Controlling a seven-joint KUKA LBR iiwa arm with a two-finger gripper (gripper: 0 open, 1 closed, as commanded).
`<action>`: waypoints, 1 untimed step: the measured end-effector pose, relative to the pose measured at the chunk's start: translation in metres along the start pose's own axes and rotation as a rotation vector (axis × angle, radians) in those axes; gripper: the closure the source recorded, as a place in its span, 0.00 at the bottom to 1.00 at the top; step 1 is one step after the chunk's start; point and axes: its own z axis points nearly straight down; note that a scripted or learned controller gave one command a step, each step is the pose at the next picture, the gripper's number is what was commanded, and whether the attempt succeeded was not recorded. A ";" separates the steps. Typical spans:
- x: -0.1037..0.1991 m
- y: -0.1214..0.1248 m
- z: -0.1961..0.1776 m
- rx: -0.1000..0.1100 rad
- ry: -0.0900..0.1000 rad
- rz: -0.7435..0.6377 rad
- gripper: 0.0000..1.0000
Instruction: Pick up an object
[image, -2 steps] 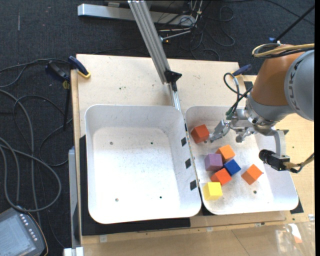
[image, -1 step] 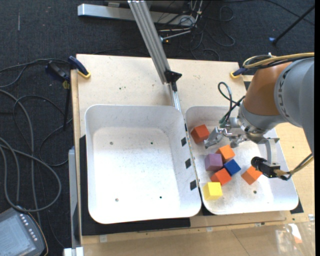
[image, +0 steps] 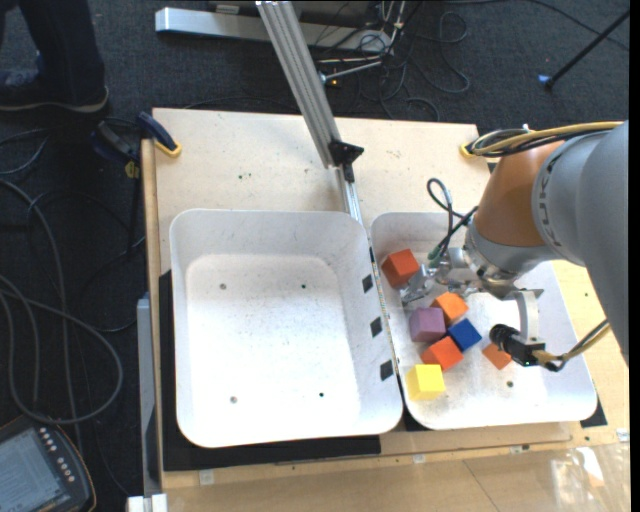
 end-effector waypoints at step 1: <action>0.000 0.000 -0.011 -0.001 0.002 0.001 1.00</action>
